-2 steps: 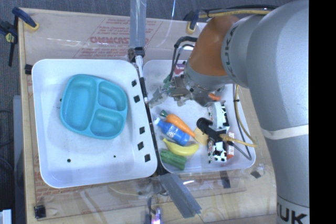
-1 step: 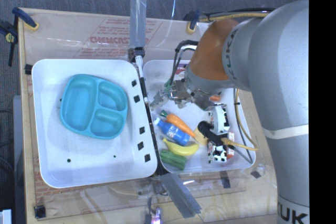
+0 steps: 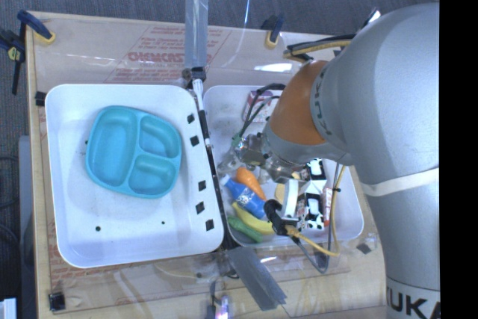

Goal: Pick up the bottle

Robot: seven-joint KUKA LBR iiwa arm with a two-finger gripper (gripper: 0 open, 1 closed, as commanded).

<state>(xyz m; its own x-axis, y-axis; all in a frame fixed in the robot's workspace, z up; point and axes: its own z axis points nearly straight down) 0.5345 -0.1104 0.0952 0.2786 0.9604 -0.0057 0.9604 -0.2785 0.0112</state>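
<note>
Hand (image 3: 278, 219) sits low in the right bin (image 3: 351, 224), lower middle of frame, beside the bottle (image 3: 244, 190); its spread cannot be told.

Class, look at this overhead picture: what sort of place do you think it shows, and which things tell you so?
Most likely a robotics lab or test bench, not a home: a grey arm reaches over two white bins, clamps pin a clear sheet to the bench, and toy-like items fill the right bin.
</note>
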